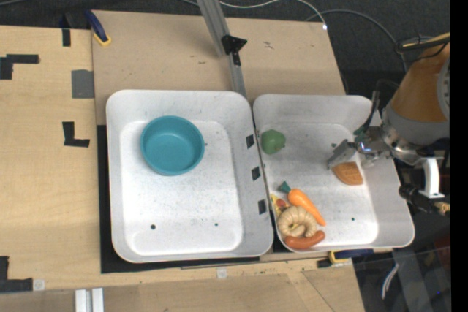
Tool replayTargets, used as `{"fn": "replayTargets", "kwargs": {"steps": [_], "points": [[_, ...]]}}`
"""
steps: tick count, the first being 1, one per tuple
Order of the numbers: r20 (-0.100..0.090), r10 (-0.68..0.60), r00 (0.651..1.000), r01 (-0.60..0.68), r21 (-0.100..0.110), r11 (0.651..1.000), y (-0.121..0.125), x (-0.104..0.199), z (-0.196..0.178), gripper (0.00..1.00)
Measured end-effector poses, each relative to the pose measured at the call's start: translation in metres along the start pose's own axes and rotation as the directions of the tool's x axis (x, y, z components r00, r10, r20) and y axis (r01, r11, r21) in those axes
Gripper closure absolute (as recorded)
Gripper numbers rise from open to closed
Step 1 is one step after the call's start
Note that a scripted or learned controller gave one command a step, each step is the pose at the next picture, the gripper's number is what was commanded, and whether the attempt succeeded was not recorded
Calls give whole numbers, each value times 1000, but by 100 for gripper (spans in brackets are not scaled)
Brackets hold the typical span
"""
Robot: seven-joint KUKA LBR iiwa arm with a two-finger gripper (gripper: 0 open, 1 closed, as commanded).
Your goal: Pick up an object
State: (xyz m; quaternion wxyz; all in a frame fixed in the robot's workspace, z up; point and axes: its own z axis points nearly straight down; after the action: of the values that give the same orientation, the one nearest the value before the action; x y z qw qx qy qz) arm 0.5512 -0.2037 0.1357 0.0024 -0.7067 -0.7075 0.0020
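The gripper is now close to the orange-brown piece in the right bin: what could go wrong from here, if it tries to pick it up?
1. The gripper sits at the upper edge of the orange-brown piece, not over its middle, so closing may only push it aside.
2. The piece looks low and rounded, so it could slip out on lifting.
3. It lies near the right bin's right side, so a push may drive it against the wall.

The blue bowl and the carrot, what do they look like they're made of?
The blue bowl looks like moulded plastic: one even teal colour with a smooth, slightly matte surface and a thick rounded rim. The carrot is probably a plastic toy too: flat, uniform orange with a neat green tip. From this distance rubber cannot be ruled out.
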Motion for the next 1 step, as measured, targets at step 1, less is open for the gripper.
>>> {"fn": "replayTargets", "kwargs": {"steps": [1], "points": [[11,1,1000,-1,-18,1000,4,-3,41,0]]}}
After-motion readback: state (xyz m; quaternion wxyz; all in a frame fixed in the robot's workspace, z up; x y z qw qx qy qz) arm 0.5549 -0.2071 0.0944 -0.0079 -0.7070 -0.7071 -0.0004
